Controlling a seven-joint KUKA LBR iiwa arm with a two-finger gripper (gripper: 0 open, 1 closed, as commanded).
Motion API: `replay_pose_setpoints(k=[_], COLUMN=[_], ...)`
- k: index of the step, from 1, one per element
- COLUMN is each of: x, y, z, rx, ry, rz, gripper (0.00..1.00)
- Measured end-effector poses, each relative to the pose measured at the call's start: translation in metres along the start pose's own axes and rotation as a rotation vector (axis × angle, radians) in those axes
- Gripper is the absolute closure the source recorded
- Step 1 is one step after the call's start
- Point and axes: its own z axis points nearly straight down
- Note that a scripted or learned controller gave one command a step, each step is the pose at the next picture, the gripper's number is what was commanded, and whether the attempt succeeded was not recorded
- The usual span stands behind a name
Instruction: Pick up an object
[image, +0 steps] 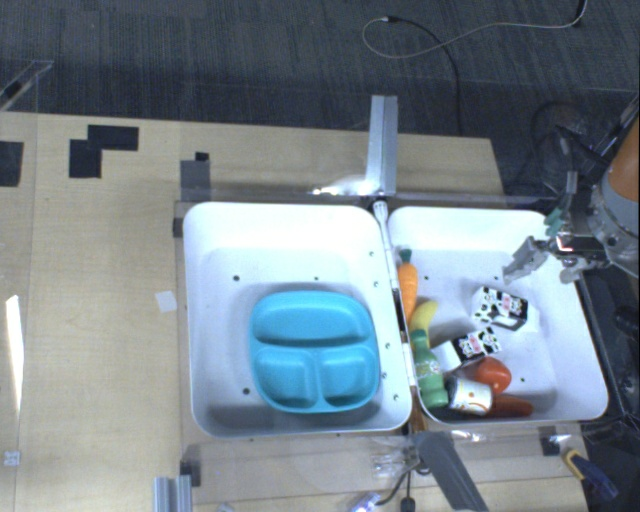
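1. Toy carrot (407, 283) lies in the right bin (580, 330) against its left wall, above a banana (424, 313) and green bottle (428, 362).
2. Gripper (527, 258) hovers over the bin's upper right, fingers apart, holding nothing.
3. Blue divided tray (314, 350) sits in the left bin (215, 300).

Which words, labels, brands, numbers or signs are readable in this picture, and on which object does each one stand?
None can be read.
Black-and-white patterned object: a print, too small and blurred to tell whether it contains letters.
Second black-and-white patterned object: the same, unreadable.
White object with dark marks in the right bin: marks too blurred to read.
Black squares on the bench: plain shapes, no text.
Blue tray: no marking visible.
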Motion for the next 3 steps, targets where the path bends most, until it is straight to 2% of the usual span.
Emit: replay_pose_setpoints(k=[1, 2, 3], x=[-0.001, -0.030, -0.044], y=[0.019, 0.044, 0.066], z=[0.131, 0.163, 0.172], rx=[0.002, -0.038, -0.039], ry=[0.001, -0.009, 0.011], rz=[0.150, 0.174, 0.584], gripper=[0.00, 0.00, 0.00])
